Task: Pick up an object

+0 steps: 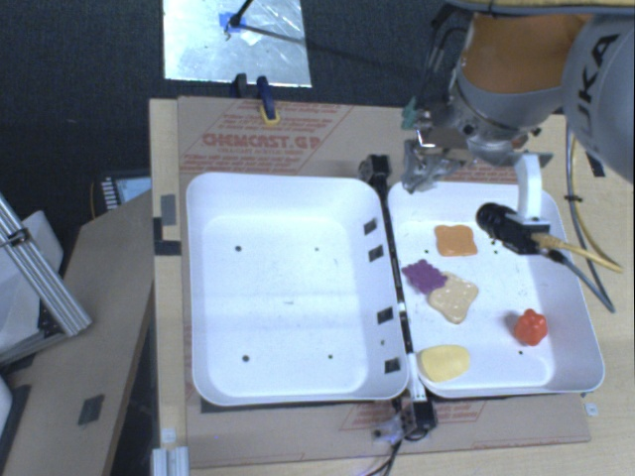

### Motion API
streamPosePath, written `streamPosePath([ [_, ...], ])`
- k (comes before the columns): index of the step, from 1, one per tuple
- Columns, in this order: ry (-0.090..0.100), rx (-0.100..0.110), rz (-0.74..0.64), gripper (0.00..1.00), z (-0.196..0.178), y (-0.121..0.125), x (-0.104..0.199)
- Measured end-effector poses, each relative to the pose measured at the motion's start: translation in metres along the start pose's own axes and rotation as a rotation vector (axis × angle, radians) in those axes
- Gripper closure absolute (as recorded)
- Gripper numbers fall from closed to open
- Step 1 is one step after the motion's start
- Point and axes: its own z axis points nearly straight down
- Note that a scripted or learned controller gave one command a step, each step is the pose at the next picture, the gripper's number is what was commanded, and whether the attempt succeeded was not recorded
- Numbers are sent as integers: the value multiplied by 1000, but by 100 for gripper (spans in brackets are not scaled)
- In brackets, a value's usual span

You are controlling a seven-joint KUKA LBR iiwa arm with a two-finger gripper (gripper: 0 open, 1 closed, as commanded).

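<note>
The right bin [566,365] holds several small objects. An orange square piece [455,240] lies near its middle, a purple piece [425,275] sits by the left wall, and a beige bread-shaped piece [453,299] touches it. A red pepper-like object [530,327] lies toward the right, and a yellow piece [444,363] rests at the front left corner. My gripper [425,172] hangs above the bin's back left corner, beyond the orange piece, with nothing visibly between its fingers.
The left bin [288,286] sits beside the right one, with black clips along the shared wall. A black cylinder on a white bracket [511,228] reaches over the right bin's back. The arm's orange band [516,38] fills the top right. A shiny sheet [235,28] lies behind the bench.
</note>
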Motion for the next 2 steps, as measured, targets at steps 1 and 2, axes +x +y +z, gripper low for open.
streamPosePath([
  [1,0,3,3,100,-15,-47,17],
  [2,1,2,0,100,-34,-76,62],
])
